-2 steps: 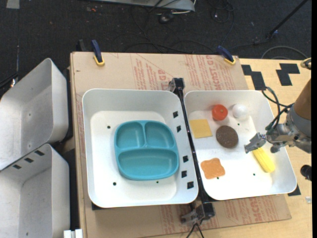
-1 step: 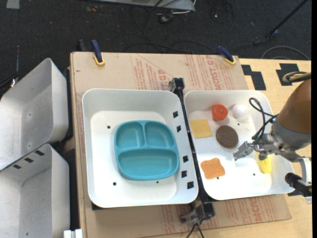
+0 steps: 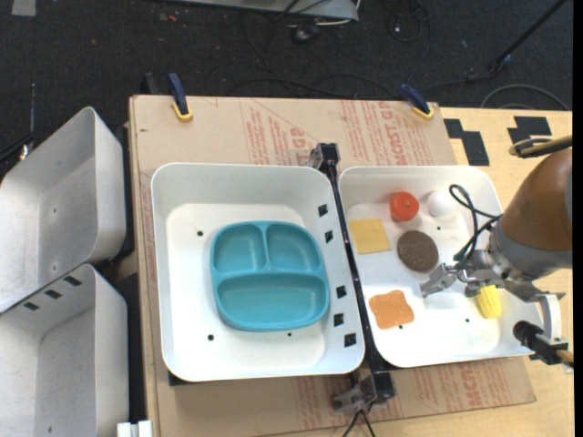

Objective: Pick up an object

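While the left bin [image 3: 173,244] holds a tray [image 3: 270,275], the hand [image 3: 465,279] seems spread beside corn [image 3: 489,301].

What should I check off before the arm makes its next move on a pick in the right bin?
1. Gripper over the right bin, near the pieces: ok.
2. Something seated between the jaws: cannot tell; the yellow corn piece lies right by the wrist, but no grip on it shows.
3. Jaws open or shut: cannot tell from this angle.
4. Other pieces lying apart for a clean pick: ok; the brown round patty, yellow cheese square, orange toast piece, red tomato and white egg each lie apart.
5. Teal divided plate in the left bin, away from the arm: ok.
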